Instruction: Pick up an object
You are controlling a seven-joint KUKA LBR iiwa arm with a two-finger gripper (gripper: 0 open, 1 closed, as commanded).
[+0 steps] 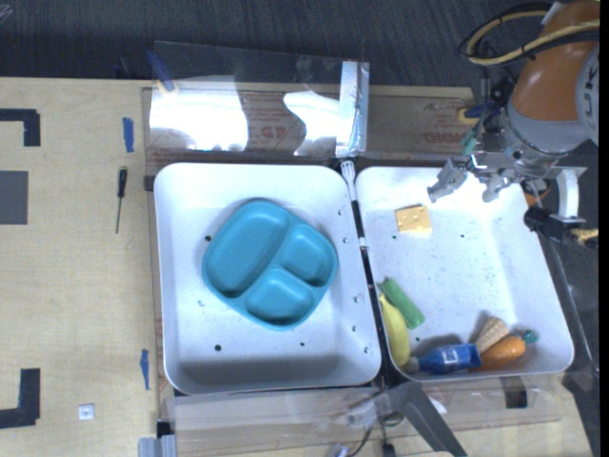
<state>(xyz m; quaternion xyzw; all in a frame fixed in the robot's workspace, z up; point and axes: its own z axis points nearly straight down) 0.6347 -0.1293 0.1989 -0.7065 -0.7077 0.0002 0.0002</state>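
Cheese slice [413, 219] lay flat near the right bin's [457, 255] far-left corner, apart from the clutter along the near edge. Gripper [466, 181] hung open and empty just right of it, over the far edge. Best descent: straight down, centred; bare floor around gave room.

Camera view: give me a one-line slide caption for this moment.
Open gripper hovers over right bin near cheese; blue tray in left bin.
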